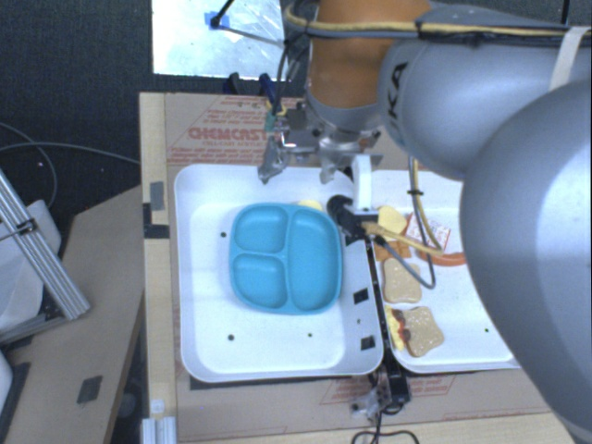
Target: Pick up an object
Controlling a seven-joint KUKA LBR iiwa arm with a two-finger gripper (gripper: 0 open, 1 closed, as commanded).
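Observation:
A blue divided plate (pixel 282 257) lies flat in the middle of the left white bin (pixel 208 340). A small yellow thing (pixel 310 205) peeks out at the plate's far edge. My gripper (pixel 301 168) hangs over the far end of the left bin, just beyond the plate, below the orange wrist band. Its two metal fingers (pixel 271 165) stand apart, open, with nothing between them.
The right bin (pixel 481 340) holds a yellow wedge (pixel 393 220), an orange curved piece (pixel 446 256) and two toast-like slices (pixel 400 283) (pixel 422 331). The big grey arm covers that bin's right part. A cardboard sheet (pixel 217 132) lies under both bins.

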